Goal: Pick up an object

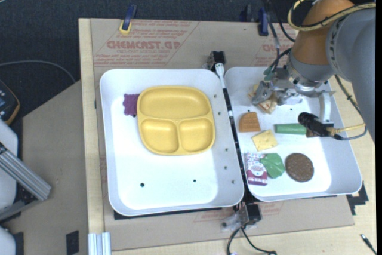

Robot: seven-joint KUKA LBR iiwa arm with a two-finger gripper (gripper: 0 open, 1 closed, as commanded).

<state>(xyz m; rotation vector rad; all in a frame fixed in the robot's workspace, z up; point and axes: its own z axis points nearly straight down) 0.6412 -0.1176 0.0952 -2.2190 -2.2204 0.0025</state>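
Two shallow white bins sat side by side on the counter point(179, 39), which was covered in brown cardboard. The left bin point(119, 152) had a yellow divided plate point(176, 118) in it, with a small purple thing point(129, 104) poking out just past the plate's left edge.

The right bin point(343, 158) was where all the small stuff was: an orange-brown wedge point(249, 122), a pale yellow cheese-like piece point(264, 140) just below it, a green stick-shaped item point(290, 128) to the right, a green leafy piece point(274, 165) next to a small red and white packet point(255, 168), and a dark brown round patty point(299, 167) near the front right corner.

The pincer point(267, 95) was down at the back left part of the right bin, right over a small tan object point(267, 106) that was touching or nearly touching it. Honestly couldn't tell if the pincer was spread or pinching anything, too cluttered there. The arm's orange band point(319, 33) was above it.
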